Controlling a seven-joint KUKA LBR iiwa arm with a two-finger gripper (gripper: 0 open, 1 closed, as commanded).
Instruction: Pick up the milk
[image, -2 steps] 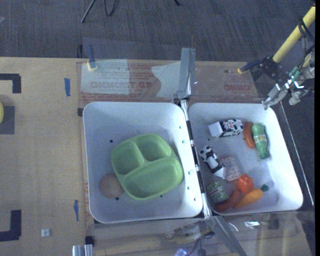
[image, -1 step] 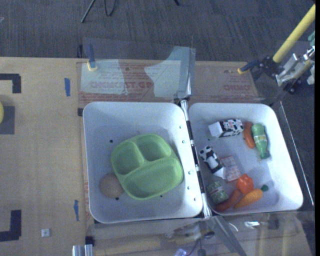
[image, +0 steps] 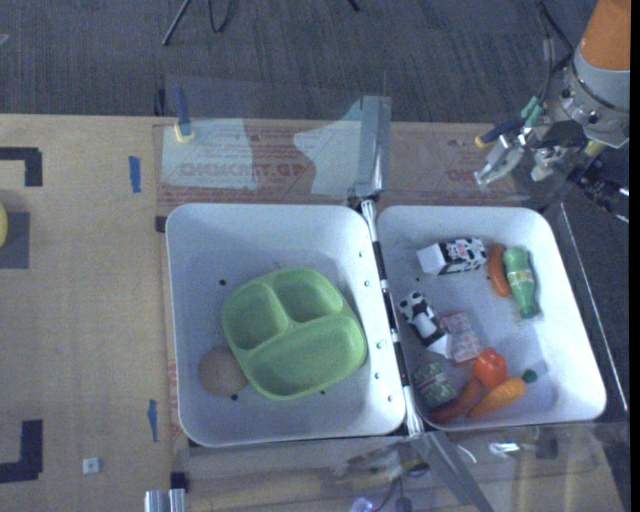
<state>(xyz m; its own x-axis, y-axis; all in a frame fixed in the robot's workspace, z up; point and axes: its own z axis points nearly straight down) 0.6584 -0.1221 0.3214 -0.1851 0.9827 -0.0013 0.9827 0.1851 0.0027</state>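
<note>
One milk carton (image: 452, 255), lying lengthwise left-right (cow-print).

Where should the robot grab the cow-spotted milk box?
Probably across the milk's narrow sides, at its middle, coming straight down. It lies flat on its side, long edge running left to right, with bare bin floor above and below it. The pincer hovers outside the bin's top edge.

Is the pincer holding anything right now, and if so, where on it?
Nothing. The pincer hangs open above the right bin's far rim, with nothing between its fingers. The milk lies in that bin, untouched.
</note>
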